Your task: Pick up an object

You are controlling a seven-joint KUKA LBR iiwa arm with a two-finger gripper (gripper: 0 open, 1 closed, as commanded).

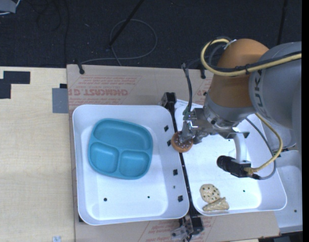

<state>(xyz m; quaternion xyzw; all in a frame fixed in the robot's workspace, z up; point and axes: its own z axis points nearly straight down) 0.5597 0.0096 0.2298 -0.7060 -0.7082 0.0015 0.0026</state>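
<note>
Doughnut-like brown snack (182, 144) sits clenched in the pincer (185, 139) over the bin divider; lift straight, slowly, avoiding rim contact.

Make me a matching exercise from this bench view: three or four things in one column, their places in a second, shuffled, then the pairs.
Things:
1. blue three-compartment plastic plate
2. round speckled cracker
3. small brown ring-shaped object
4. pale wedge-shaped chip

Places:
A. over the divide between the two bins, at the gripper
B. left white bin
C. right white bin, just above the chip
D. right bin, nearest the front edge

Pairs: 1-B, 2-C, 3-A, 4-D
</note>
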